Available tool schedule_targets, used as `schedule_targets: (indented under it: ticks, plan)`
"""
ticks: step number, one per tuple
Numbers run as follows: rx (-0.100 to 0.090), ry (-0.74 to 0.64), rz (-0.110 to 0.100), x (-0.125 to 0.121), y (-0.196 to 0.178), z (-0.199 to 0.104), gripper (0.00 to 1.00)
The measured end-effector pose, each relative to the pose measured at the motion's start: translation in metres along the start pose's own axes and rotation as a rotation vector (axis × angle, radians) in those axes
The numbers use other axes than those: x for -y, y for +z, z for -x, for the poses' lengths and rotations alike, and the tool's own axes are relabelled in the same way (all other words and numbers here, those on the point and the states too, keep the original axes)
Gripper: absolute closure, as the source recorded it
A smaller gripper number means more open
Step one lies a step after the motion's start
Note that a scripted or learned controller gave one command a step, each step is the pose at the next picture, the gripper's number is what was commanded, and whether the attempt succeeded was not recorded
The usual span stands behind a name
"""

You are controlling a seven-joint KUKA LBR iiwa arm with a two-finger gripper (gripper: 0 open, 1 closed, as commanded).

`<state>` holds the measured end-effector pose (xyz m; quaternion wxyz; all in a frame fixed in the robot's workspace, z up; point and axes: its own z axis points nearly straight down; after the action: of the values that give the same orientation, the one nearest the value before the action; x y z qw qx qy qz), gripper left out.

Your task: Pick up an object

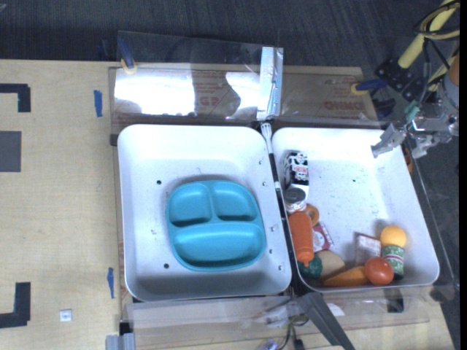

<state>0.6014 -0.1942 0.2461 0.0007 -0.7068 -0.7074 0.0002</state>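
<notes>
Bench: wooden bench top (58, 217) under dark flooring at the top of your view; two white bins sit on it side by side.
Right bin (350, 162): holds all the loose objects you could pick, crowded along its left wall and near edge.
Objects, left wall: black-and-white carton (297, 168) uppermost, then a small dark round piece just below it, then an orange carrot-like toy (300, 235) lying lengthwise.
Objects, near edge: red tomato-like ball (378, 270), yellow ball (392, 235) just beside a small green-labelled bottle (394, 257), a brown block (367, 245), and an orange wedge by a beige piece at the rim.
Left bin (139, 159): a blue three-compartment plate (215, 223) lies flat in the middle.
Gripper (398, 138): you see it at the right bin's far right corner, above the rim, well apart from the objects; nothing is between its fingers.
Fingers: cannot tell whether apart or together from this angle.
Background: clear plastic sheet (197, 86) and cardboard behind the bins.
</notes>
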Motion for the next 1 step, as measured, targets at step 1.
schedule_targets:
  ticks: [1]
  plan:
    - [0.001, -0.015, 0.002, 0.0564, -0.0264, 0.0067, 0.0]
